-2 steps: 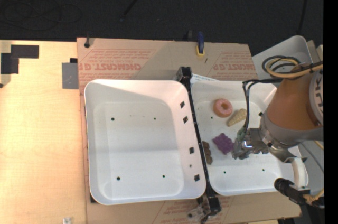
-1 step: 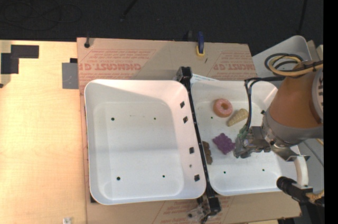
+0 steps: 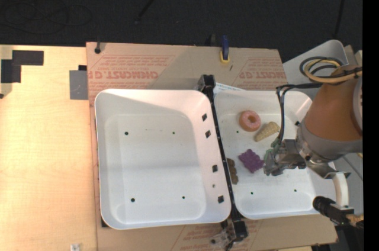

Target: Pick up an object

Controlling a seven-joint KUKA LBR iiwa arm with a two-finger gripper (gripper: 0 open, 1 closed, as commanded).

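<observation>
At the right of the frame, you would have found the arm reaching in over the right bin, its orange band uppermost and the gripper low over the bin floor at the lower middle of that bin. Whether its fingers stood apart or together could not be told (the dark mechanism was too small and cluttered to read), and nothing was seen between them.

You should note four objects in the right bin. A pink ring lay in the upper part, with a pale yellow cone-shaped piece just beside it to the lower right. A purple lumpy object lay below these, just left of the gripper; contact between the two could not be confirmed. A small brown item sat against the bin's left wall, near the divider.

The left bin occupied the middle of the frame. Both bins rested on a cardboard sheet upon the wooden bench.
</observation>
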